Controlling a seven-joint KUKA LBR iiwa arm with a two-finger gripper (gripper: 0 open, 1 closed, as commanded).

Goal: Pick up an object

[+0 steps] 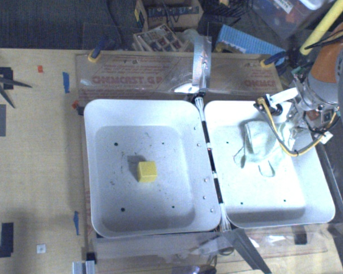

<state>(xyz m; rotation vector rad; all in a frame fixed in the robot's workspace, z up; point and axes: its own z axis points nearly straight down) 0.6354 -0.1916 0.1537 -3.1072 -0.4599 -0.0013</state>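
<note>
A small yellow block (147, 171) lies near the middle of the left bin (103, 124). A pale, crumpled, translucent object (258, 144) rests in the upper middle of the right bin (314, 204). My gripper (293, 123) hangs over the right bin's upper right part, just right of the pale object, with a yellow cable (286, 144) looping below it. The wrist and cables blur the gripper's tip, and nothing shows as held in it. The yellow block is far to its left, in the other bin.
The ridge between the two bins (208, 153) runs down the centre. A clear plastic sheet (160, 76) with red lettering stands behind the bins, held by clamps. The wooden bench (34, 170) lies bare to the left. Clutter and cables sit at the back.
</note>
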